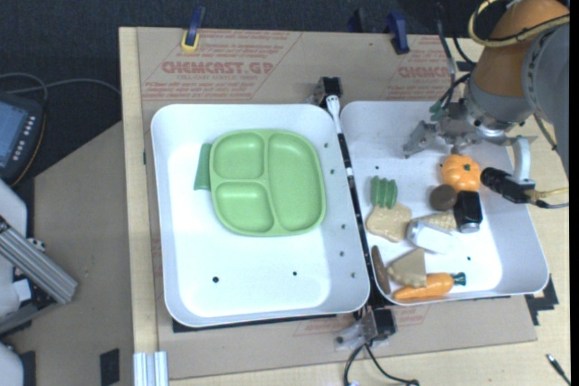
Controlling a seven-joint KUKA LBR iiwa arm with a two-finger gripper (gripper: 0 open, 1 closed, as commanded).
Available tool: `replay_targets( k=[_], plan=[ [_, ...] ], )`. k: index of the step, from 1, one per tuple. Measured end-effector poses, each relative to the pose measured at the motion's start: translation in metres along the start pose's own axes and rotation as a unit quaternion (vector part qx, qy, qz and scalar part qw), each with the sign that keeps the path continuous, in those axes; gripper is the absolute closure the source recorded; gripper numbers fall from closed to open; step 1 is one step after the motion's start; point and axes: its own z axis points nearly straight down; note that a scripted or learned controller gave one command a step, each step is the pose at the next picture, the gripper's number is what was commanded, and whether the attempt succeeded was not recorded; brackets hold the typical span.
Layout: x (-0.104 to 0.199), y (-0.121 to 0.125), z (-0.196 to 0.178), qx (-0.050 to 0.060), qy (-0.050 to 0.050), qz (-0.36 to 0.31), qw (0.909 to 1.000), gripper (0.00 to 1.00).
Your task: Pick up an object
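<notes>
My gripper point(437, 138) hangs over the far part of the right bin point(516, 262), under the grey arm with its orange band point(525, 23). Its fingers are spread, with bare white bin floor between them. Loose objects lie just nearer the camera: an orange pumpkin-like toy point(460, 172), a brown round piece point(443, 197), a black block point(468, 211), a green ridged piece point(384, 192), a tan slice point(389, 222), a white item point(435, 239), a tan wedge point(409, 267) and an orange carrot point(423, 287). The pumpkin toy sits closest, a little right of and below the fingers.
The left bin point(181, 221) holds a green divided plate point(267, 181). A black ridge point(348, 185) separates the two bins. The arm's black cable fitting point(505, 185) reaches over the right bin's right side. Clamps point(192, 32) grip the bench's far edge.
</notes>
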Motion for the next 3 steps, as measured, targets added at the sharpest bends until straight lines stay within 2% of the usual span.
replay_targets(
  k=[1, 3],
  plan=[
    [0.000, 0.001, -0.014, -0.003, -0.001, 0.000, 1.0000, 1.00],
    [0.016, 0.017, -0.120, -0.006, -0.002, 0.000, 1.0000, 1.00]
  ],
)
